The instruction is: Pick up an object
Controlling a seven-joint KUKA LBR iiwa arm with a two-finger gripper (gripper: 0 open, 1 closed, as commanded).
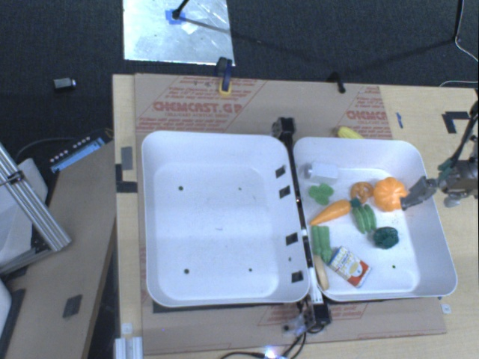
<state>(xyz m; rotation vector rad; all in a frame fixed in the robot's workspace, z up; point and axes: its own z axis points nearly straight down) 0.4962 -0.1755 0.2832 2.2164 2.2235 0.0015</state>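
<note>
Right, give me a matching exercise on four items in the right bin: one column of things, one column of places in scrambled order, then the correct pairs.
Things:
1. carrot
2. clear plastic bottle
3. dark green broccoli
4. small printed carton

Places:
A. near the bin's front edge
B. near the bin's back edge
C. by the divider, pointing towards the middle
D. right of centre, below the orange pumpkin

Pairs: 1-C, 2-B, 3-D, 4-A

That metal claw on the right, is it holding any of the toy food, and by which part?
Nothing is held. The gripper sits at the right bin's edge, beside the orange pumpkin-like toy, with no object between its fingers.
</note>
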